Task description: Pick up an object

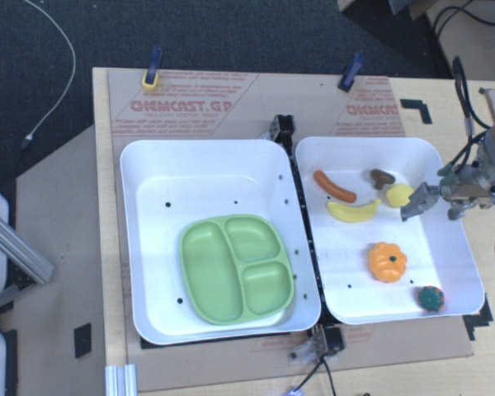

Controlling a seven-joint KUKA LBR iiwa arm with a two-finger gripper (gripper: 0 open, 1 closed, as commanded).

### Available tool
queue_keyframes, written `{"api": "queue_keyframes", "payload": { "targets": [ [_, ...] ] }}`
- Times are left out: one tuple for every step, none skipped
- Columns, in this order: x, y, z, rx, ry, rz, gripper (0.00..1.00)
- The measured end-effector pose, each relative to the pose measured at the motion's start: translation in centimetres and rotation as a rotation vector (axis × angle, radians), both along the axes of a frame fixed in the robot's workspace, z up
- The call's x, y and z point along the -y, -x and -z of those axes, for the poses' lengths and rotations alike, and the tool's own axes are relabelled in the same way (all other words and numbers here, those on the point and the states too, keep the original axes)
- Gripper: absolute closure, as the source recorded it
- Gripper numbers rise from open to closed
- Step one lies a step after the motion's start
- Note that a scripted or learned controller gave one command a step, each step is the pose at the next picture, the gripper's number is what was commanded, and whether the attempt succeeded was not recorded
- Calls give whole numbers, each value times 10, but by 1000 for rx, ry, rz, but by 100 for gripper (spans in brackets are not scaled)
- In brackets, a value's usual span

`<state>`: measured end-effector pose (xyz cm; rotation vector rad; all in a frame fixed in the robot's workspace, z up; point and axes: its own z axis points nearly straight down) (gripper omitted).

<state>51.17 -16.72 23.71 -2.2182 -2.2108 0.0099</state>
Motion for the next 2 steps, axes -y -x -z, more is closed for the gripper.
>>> {"api": "queue_keyframes", "payload": {
  "targets": [
    [0, -3, -6, 12, 3, -3, 0],
    [-6, 6, 53, 4, 0, -3, 0]
  ]
}}
